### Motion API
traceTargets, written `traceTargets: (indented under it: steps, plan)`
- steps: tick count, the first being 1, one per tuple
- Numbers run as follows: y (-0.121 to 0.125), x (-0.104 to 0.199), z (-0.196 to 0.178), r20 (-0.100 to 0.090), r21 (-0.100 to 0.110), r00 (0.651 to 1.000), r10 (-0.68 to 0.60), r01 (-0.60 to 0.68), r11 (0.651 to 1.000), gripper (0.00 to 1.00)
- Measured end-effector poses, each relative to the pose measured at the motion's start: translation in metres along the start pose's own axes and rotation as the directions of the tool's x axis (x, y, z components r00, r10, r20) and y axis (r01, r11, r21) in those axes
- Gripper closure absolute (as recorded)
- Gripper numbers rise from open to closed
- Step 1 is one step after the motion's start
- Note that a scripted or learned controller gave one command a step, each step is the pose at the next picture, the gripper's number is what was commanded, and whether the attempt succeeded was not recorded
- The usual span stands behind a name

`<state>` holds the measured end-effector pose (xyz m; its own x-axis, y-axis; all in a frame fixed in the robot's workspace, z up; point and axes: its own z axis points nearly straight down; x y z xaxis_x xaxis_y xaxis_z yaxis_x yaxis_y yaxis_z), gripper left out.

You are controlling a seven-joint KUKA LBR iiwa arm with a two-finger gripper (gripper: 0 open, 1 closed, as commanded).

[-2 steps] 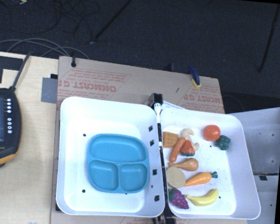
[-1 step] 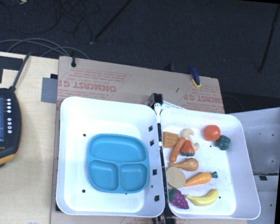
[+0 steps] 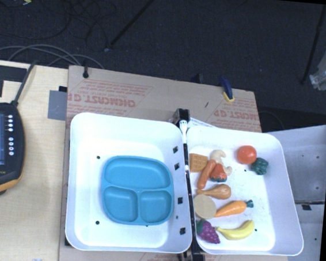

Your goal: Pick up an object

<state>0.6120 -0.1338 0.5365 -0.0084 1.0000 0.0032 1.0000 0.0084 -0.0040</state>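
- The right bin (image 3: 287, 186) holds a heap of toy food; the left bin (image 3: 86, 148) holds a blue divided tray (image 3: 136, 188). Places below are given from the tomato (image 3: 246, 154), which lies near the right bin's far edge.
- Just right of the tomato, almost touching it, is a small dark green broccoli piece (image 3: 259, 165). Left of it lie a pale mushroom (image 3: 217, 156), a strawberry (image 3: 220, 173), a slim carrot (image 3: 206, 173) and a tan cracker (image 3: 197, 162).
- Nearer the camera than the tomato: a brown pear-shaped piece (image 3: 217, 191), a beige round disc (image 3: 205, 206), a second carrot (image 3: 233, 208), a banana (image 3: 237, 230) and purple grapes (image 3: 209, 231).
- Whether the pincer is released or clenched I cannot tell.
- Handling, as a judgement: these look like hollow plastic toys, so light, stiff, smooth and rather slippery, not fragile.
- The tomato is round and may squirt out of a pinch; take it across its widest middle.
- The banana and the second carrot seem easier: close across the narrow width at mid-length.
- The crowded pieces left of the tomato risk a finger landing on a neighbour.
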Motion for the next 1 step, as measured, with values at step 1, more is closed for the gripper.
traceTargets:
  steps: [1]
  plan:
    - [-0.0669, -0.0492, 0.0837, 0.001, 0.009, 1.000, 0.014, -0.014, 1.000, 1.00]
